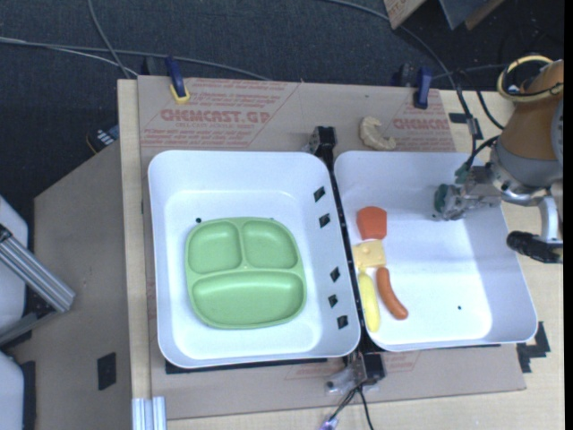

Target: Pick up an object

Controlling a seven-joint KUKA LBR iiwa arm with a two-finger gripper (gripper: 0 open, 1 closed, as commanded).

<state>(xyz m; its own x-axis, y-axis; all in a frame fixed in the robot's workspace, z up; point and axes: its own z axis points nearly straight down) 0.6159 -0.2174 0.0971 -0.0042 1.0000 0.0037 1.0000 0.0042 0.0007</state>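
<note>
In the right bin (466,276), along its left side, lie several toy foods. An orange-red block (372,221) is farthest back, with a pale yellow piece (369,254) just in front of it. A yellow banana-like piece (368,302) and a red-orange sausage (391,293) lie side by side nearest the front. My gripper (450,202) hangs over the back right part of this bin, well to the right of the foods. Nothing shows between its fingers.
The left bin (170,267) holds a green three-compartment plate (244,270). A beige object (378,133) lies on the cardboard behind the right bin. Black clips line the divider between the bins. Cables run across the dark floor behind.
</note>
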